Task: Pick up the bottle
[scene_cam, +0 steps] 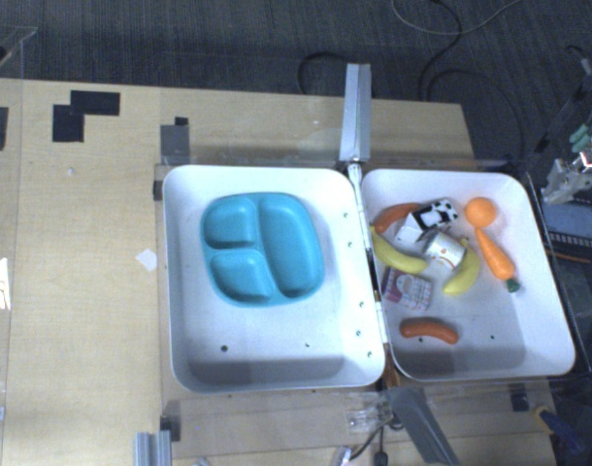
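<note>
The right bin (529, 348) holds a heap of small items. What looks like the bottle (444, 249), a short silvery-white cylinder, lies on its side in the middle of that heap and rests on a yellow banana (401, 256). A black-and-white piece (434, 214) and a white item (411, 231) touch it on its upper left.
An orange carrot (496, 253) with a round orange piece (480, 212) above it lies right of the bottle. A pinkish packet (409, 287) and a red-brown sausage (429, 331) lie below. The left bin (189, 348) holds a blue divided plate (263, 247). Metal fittings (575, 168) stand at the right edge.
</note>
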`<action>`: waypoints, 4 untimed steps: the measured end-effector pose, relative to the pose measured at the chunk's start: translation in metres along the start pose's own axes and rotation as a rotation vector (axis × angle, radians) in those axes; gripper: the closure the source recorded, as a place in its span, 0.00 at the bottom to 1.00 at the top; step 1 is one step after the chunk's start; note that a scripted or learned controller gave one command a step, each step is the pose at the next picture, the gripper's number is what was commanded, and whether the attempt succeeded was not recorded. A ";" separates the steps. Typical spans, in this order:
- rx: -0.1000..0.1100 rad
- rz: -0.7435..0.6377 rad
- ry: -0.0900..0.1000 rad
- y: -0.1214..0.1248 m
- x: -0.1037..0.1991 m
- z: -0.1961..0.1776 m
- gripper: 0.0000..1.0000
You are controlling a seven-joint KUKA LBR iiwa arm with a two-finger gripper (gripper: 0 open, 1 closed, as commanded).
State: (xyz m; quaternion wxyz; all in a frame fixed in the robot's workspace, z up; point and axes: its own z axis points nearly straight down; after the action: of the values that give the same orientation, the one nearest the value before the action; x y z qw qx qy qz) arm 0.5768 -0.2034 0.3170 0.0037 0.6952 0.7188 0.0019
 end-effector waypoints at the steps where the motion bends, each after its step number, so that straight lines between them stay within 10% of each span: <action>1: 0.000 0.082 -0.001 0.072 -0.003 -0.048 1.00; 2: 0.000 -0.032 0.000 0.042 0.000 -0.079 1.00; 3: 0.001 -0.034 0.002 0.097 0.092 -0.050 1.00; 4: 0.004 -0.017 0.002 0.048 0.099 0.045 1.00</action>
State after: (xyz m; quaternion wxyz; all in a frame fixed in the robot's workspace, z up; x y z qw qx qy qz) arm 0.6216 -0.1030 0.2725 0.0016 0.6889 0.7249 0.0010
